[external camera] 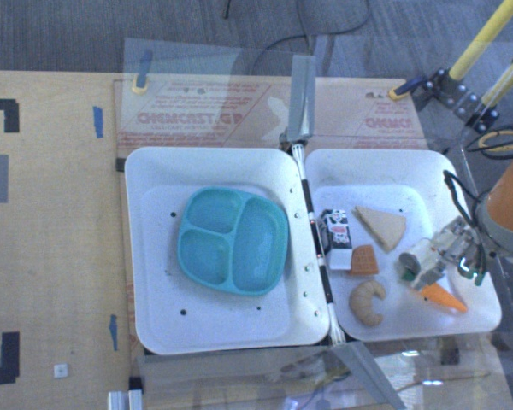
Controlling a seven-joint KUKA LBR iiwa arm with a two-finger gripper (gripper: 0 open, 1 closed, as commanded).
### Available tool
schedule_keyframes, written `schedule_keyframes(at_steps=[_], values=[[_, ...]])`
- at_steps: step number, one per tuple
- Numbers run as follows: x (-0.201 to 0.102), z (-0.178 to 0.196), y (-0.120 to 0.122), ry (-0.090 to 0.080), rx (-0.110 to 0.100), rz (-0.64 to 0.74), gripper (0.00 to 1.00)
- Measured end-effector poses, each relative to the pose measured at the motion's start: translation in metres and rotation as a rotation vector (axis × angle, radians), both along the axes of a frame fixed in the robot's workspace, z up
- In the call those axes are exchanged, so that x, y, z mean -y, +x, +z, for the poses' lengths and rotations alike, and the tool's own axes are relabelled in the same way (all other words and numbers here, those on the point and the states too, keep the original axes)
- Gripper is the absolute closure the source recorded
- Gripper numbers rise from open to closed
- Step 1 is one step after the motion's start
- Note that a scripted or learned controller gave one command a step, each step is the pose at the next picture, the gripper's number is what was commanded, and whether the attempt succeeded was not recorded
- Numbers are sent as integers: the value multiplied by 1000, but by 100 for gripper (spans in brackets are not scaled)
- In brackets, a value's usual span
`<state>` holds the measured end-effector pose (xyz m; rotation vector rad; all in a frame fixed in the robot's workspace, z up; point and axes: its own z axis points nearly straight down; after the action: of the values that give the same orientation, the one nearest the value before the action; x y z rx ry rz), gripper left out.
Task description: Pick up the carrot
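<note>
The carrot (pixel 445 298) is a small orange cone lying in the front right corner of the right bin (pixel 410 171), its thick end pointing left. My gripper (pixel 421 273) reaches in from the right and hangs low just above and to the left of the carrot, close to its thick end. The view does not tell me whether it touches the carrot. The grey arm with its orange band (pixel 504 205) stands over the bin's right rim.
The right bin also holds a tan wedge (pixel 382 226), a black-and-white carton (pixel 336 229), an orange square piece (pixel 364 260) and a croissant (pixel 368 301). A teal divided plate (pixel 233 240) lies in the left bin (pixel 154 229). Cables hang by the arm.
</note>
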<state>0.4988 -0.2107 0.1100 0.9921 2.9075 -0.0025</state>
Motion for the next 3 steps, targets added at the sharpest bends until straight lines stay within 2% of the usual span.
schedule_keyframes(at_steps=[1,2,3], values=[[-2,0,0,-13,4,88,0],[16,0,0,-16,-8,299,0],[17,0,21,-35,-13,586,0]])
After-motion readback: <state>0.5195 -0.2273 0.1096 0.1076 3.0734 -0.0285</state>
